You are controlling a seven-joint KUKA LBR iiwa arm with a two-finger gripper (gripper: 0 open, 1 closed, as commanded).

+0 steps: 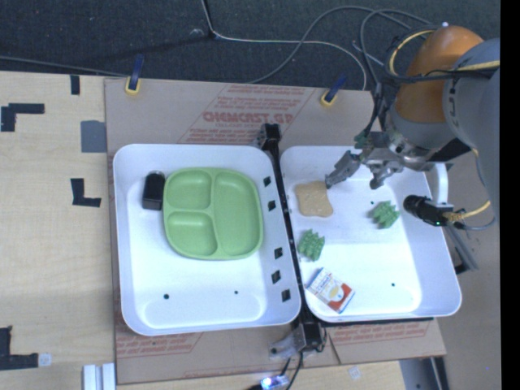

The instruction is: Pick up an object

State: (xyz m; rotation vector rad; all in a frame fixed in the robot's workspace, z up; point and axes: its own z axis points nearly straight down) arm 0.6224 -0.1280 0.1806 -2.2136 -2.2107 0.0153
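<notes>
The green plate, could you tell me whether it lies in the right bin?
No, the green plate lies in the left bin, beside a small black block.

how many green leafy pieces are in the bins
2, both in the right bin. One leafy piece lies near the divider, below the tan slice. The other leafy piece lies further right, below the gripper. The arm could hide more.
</notes>
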